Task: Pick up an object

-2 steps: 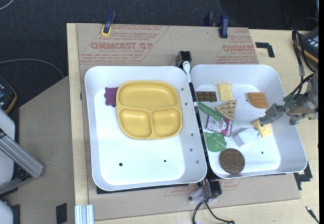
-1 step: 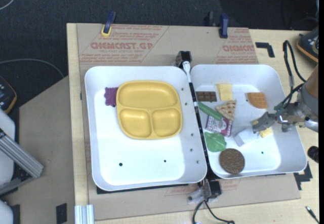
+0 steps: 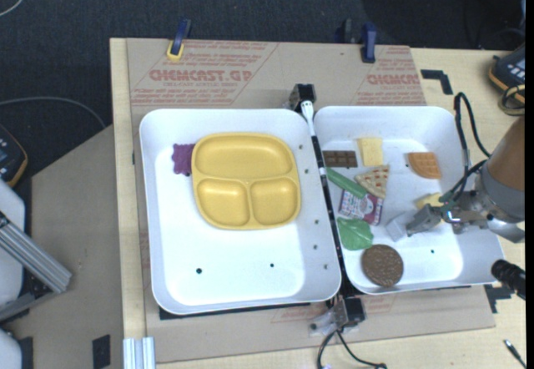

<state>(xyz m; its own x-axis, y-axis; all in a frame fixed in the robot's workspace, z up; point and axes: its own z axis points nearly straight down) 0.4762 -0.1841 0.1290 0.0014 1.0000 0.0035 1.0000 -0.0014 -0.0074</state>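
My gripper [image 3: 420, 220] hangs low over the right part of the right bin [image 3: 442, 263], on the arm [image 3: 505, 184] that comes in from the right. A small yellowish piece [image 3: 429, 200] lies just beside its tip; whether it is touched I cannot tell. Several toy foods lie in this bin: a brown round cookie [image 3: 382, 265], a green leaf [image 3: 354, 233], a purple-and-white packet [image 3: 360, 206], a pizza slice [image 3: 375, 181], a yellow cheese block [image 3: 370, 150], a chocolate bar [image 3: 339, 160] and an orange waffle [image 3: 424, 164].
The left bin [image 3: 242, 275] holds a yellow divided plate [image 3: 246, 179] with a purple item [image 3: 181, 158] against its left side. Black cables [image 3: 463, 129] run along the right bin's far right edge. Clamps [image 3: 368, 42] hold the board at the back.
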